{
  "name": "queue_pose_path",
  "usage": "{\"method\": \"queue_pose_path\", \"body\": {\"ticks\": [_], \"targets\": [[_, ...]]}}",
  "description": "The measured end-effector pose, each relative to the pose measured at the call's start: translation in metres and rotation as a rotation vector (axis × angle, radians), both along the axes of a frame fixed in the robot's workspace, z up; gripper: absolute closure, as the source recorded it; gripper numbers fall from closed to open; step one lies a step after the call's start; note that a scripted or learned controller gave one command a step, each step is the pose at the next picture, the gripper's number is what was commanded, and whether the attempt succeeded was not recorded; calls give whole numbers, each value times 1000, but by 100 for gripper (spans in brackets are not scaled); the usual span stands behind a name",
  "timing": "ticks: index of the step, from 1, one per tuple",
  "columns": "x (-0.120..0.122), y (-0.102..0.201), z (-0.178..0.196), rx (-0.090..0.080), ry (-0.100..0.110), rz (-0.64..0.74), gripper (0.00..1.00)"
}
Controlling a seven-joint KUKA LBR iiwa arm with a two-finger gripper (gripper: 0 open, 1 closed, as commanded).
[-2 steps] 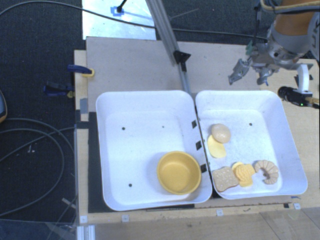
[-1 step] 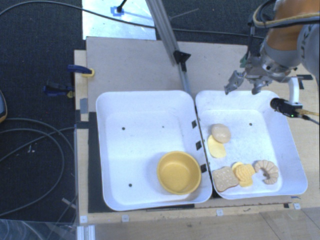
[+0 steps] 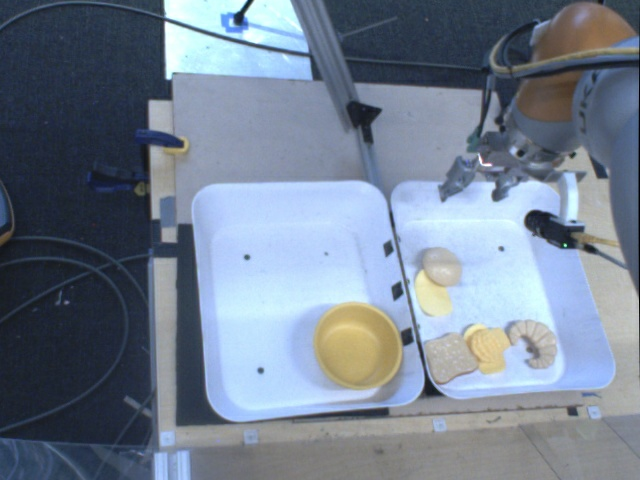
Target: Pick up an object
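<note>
Camera view: gripper (image 3: 477,185) open over right bin (image 3: 590,318) far rim.

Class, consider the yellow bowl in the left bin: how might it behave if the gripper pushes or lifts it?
The bowl sits upright on a broad base, so it would probably slide rather than tip. It looks like thin plastic, likely light and stiff. Its smooth rim could slip between the fingers of the gripper.

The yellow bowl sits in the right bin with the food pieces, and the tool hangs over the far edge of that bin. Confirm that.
Not quite: the camera view shows the yellow bowl in the left bin, alone. The food pieces lie in the right bin, and the tool hangs over the far edge of that right bin.
</note>
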State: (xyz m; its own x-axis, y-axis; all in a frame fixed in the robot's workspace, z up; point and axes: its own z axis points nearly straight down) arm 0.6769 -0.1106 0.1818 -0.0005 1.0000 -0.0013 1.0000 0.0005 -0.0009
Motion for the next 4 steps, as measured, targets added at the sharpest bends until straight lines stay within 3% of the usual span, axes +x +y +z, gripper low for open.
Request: {"method": "queue_pose_path", "body": {"ticks": [1, 2, 4], "targets": [[-2, -10, -49, 0, 0, 0, 0], [1, -10, -34, -1, -7, 1, 100], [6, -3, 85, 0, -10, 5, 100]]}}
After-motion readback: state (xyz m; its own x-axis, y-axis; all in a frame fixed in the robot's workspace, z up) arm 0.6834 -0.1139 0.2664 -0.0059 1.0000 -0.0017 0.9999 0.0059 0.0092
